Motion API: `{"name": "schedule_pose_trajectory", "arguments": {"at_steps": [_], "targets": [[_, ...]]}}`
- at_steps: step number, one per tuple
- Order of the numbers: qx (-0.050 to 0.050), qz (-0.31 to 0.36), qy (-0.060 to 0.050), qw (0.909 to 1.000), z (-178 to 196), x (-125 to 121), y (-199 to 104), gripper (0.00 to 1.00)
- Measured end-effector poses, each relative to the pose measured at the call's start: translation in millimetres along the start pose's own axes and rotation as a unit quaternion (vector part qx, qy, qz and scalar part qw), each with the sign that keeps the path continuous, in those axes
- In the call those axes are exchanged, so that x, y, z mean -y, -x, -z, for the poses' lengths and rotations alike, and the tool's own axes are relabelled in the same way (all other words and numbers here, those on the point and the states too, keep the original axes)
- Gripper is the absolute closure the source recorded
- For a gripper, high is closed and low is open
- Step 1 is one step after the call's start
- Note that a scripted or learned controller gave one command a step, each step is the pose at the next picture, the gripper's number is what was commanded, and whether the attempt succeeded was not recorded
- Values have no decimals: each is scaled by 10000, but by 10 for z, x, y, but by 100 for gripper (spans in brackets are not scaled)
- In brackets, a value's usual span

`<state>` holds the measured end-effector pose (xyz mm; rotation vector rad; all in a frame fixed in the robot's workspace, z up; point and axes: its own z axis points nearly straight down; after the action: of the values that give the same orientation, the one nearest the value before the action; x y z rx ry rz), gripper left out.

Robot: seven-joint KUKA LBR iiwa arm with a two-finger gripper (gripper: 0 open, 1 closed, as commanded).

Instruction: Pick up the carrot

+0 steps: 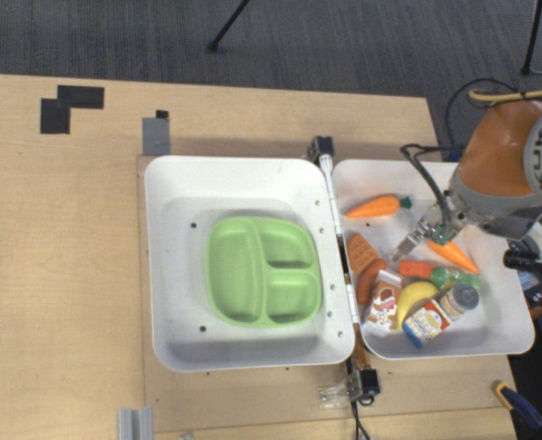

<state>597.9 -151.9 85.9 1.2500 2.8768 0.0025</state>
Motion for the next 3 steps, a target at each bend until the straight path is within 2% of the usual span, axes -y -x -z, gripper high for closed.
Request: {"name": "schedule_pose_trajectory", "arguments": {"at_steps": [1, 2, 3], "targets": [[30, 0, 26, 10000, 122, -23, 14, 100], [-2, -1717, -6, 9851, 817, 185, -295, 100], [-8, -3119, -13, 9501, 1031, 144, -686, 100]]}}
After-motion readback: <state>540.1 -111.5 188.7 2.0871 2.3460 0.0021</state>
